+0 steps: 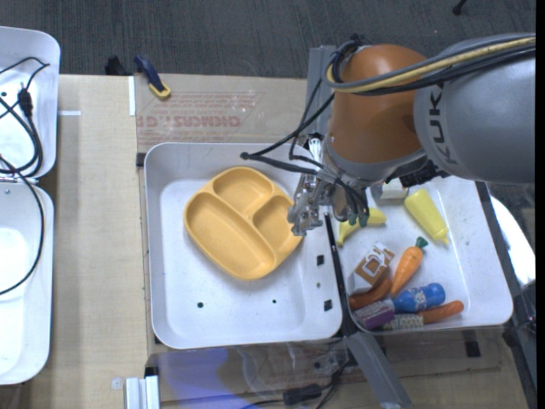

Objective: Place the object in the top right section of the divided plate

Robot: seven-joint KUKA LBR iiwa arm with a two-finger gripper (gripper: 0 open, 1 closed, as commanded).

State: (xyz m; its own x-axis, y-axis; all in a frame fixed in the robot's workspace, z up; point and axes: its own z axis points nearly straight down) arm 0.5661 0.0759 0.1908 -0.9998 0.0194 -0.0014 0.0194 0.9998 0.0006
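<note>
Lying in the left bin (170,254), toward its far side: yellow divided plate (243,221), tilted in the view, one long section on its left, two smaller sections on its right, all bare. Just right of the plate, over the ridge between the two bins: jaws (319,211), hanging close to the plate's right rim, wrapped in cables. Cannot tell whether released or clenched, metal parts too tangled and blurred to read. Nothing made out between them for certain; a yellow banana-like piece (364,221) just right of them, partly hidden behind the wrist. Above, orange band (379,100) and grey arm (485,118), covering the far part of the right bin (490,313). Further right, in that bin: yellow bottle (427,214), small brown-and-white box (375,265), carrot (409,264), blue bottle (420,297), and near the front edge some reddish pieces, overlapped and hard to name.
</note>
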